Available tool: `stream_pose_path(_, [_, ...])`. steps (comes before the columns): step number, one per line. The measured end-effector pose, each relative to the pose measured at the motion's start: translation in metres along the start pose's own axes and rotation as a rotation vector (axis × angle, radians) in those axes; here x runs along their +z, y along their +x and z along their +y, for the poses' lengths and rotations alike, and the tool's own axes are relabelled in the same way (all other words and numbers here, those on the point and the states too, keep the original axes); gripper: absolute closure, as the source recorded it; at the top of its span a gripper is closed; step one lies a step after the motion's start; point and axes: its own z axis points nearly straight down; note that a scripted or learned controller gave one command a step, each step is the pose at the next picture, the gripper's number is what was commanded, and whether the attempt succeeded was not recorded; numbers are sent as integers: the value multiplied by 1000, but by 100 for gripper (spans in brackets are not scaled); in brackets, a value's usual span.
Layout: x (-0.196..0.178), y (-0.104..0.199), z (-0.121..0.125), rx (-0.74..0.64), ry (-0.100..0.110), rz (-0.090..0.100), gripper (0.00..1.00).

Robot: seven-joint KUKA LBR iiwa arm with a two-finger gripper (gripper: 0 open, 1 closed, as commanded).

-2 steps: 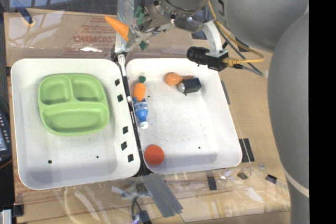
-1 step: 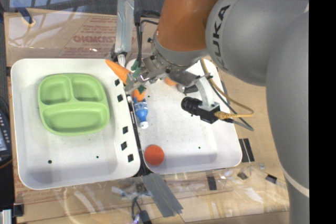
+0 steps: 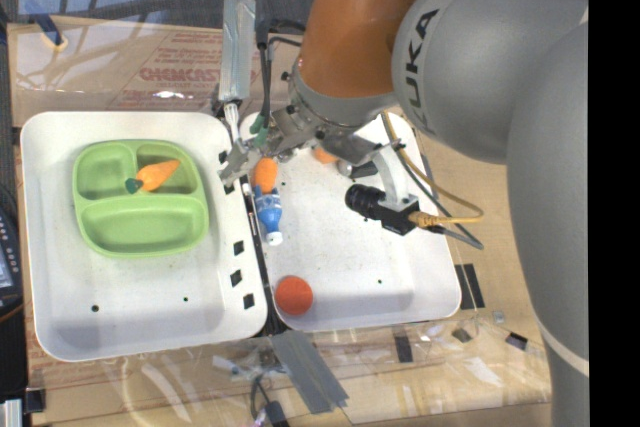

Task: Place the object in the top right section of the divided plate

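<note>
Just below the gripper, whose fingers sit low in the right bin with their state too hidden to tell, lies an orange piece, while a toy carrot rests in the green plate's top right section.

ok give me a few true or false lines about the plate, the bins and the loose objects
1. The toy carrot lies in the top right section of the green divided plate. True.
2. The plate sits in the right bin. False: it sits in the left bin.
3. An orange ball rests near the right bin's front edge. True.
4. The ball is on the plate. False: it lies on the right bin's floor.
5. A small blue and white bottle lies in the right bin. True.
</note>
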Motion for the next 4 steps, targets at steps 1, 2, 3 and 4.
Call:
stream_pose_path(1, [48, -4, 48, 329, -1, -1, 0])
stream_pose_path(2, [38, -4, 48, 325, 0, 0, 100])
stream_pose_path(3, [29, -4, 48, 321, 2, 0, 100])
stream_pose_path(4, [-62, -29, 91, 570, -4, 0, 100])
